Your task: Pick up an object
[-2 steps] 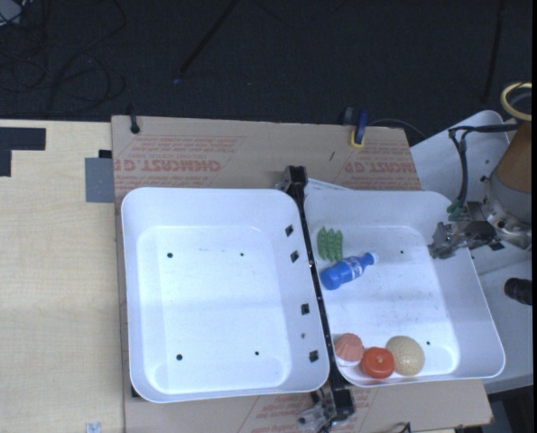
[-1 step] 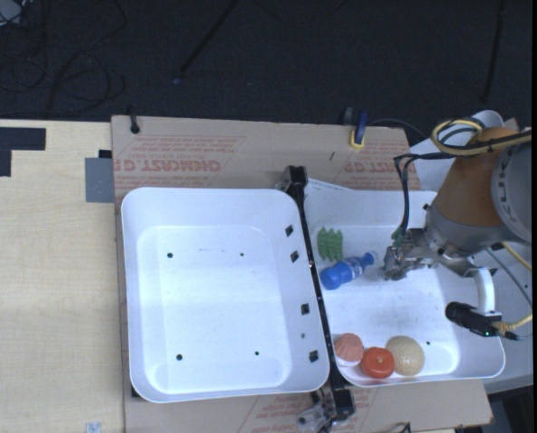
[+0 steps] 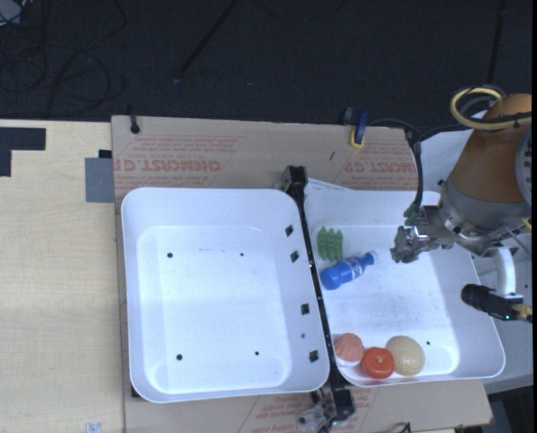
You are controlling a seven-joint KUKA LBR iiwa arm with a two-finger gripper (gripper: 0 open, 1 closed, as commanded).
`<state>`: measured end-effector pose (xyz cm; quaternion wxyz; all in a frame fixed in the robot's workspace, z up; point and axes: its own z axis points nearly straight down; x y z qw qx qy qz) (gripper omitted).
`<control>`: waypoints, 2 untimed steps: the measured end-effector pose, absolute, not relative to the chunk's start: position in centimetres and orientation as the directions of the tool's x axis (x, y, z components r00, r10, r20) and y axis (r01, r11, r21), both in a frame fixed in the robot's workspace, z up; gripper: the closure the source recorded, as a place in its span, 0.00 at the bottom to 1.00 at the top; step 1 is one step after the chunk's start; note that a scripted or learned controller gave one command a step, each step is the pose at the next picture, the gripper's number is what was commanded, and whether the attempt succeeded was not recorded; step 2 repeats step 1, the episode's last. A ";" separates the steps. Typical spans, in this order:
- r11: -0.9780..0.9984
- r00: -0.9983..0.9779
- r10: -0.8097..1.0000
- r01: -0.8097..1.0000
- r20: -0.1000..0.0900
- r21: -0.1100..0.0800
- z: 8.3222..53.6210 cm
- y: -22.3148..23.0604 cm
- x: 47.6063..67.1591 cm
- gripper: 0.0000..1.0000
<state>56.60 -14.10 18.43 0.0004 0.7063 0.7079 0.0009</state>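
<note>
In the right bin (image 3: pixel 485 354), along its near wall, lie a pink piece (image 3: pixel 347 346), a red ball (image 3: pixel 377 362) and a tan ball (image 3: pixel 405 354), touching in a row; farther back, a blue bottle (image 3: pixel 345 271) and green block (image 3: pixel 329 242) sit left of the gripper (image 3: pixel 405 246), apart from it; whether its jaws are apart, I cannot tell.

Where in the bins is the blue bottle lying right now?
The blue bottle lies in the right bin, near its left wall, just below the green object and left of the claw.
</note>
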 end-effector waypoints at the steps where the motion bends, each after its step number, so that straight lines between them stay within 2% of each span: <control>1: 0.001 -0.001 1.000 1.000 0.001 -0.003 18.0 -14.2 56.6 0.00; 2: 0.001 -0.001 1.000 1.000 0.001 -0.003 18.0 -14.2 56.6 0.00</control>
